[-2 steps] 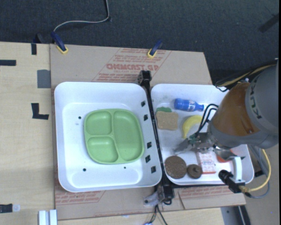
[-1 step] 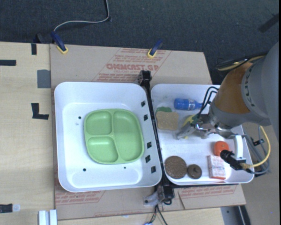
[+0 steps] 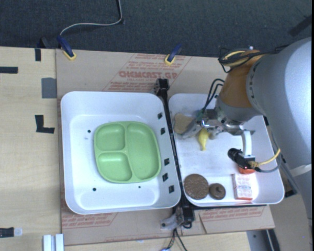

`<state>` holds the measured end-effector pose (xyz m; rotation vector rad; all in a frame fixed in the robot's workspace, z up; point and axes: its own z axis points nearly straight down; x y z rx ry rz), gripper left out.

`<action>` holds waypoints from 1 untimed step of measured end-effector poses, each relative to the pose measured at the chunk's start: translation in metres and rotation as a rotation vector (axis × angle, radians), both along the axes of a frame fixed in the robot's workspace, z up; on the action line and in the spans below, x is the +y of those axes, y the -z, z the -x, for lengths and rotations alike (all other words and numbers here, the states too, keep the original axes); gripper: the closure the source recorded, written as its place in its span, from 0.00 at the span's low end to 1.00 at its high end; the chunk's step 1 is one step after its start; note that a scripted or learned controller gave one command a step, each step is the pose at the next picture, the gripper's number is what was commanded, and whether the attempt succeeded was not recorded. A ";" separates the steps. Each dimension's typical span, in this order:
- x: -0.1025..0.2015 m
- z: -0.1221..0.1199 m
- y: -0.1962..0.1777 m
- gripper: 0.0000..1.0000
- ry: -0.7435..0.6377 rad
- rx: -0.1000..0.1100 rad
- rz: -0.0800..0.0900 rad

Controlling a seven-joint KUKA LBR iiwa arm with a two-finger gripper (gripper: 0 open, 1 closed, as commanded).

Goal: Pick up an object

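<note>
Looking down on the right bin [image 3: 272, 192], I see the gripper [image 3: 203, 125] low over a small yellow banana-like piece [image 3: 203, 138]; its long axis runs roughly toward and away from me. Whether the pincer is gripping it I cannot tell; a green divided plate [image 3: 127, 151] lies in the left bin [image 3: 73, 140].

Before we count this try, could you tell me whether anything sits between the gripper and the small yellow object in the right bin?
Nothing visible does. The gripper is low in the right bin, right over the yellow object. A tan object lies just beside it towards the bin divider, not between them.
</note>
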<state>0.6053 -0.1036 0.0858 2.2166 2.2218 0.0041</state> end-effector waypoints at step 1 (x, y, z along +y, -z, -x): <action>-0.001 0.001 -0.009 1.00 0.000 0.003 0.002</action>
